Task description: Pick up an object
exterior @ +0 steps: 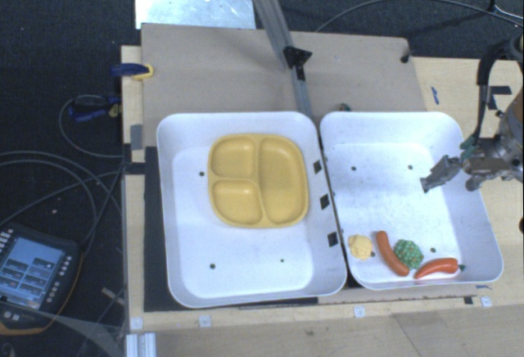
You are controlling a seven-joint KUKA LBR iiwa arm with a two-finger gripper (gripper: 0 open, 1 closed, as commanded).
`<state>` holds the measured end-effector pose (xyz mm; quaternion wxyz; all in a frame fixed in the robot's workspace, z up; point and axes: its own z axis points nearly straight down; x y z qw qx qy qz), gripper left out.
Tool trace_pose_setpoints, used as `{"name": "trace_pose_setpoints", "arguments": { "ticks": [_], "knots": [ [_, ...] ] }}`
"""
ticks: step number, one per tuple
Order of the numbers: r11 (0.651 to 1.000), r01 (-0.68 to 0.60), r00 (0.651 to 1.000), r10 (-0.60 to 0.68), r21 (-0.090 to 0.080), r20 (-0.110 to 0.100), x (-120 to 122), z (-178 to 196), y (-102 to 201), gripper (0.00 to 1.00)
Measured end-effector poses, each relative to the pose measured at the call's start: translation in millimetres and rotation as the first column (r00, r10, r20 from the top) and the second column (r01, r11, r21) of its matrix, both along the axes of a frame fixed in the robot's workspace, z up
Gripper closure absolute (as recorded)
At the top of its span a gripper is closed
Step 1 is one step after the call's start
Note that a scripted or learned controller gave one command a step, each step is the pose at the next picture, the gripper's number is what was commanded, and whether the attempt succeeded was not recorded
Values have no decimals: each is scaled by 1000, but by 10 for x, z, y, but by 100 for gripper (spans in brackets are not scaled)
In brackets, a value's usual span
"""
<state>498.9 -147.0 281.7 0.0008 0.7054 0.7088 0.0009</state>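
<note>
Several small toy foods lie along the front of the right bin: a pale yellow piece, an orange sausage-shaped piece, a green broccoli-like piece and a red-orange pepper-like piece. My gripper hangs over the right side of that bin, pointing left and down. It is well behind the foods and apart from them, with nothing seen in it.
The left bin holds a yellow three-compartment plate. A grey pole slants down to the gap between the bins at the back. Cables and a teach pendant lie on the floor at left.
</note>
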Motion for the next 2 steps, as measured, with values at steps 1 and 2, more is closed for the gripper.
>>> {"name": "trace_pose_setpoints", "arguments": {
  "ticks": [1, 2],
  "knots": [
    [1000, 2, 1000, -2, 0, 1, 1, 1, 0, 0],
    [1000, 5, 1000, -5, 0, -5, -21, -493, -100, 0]
  ]
}}
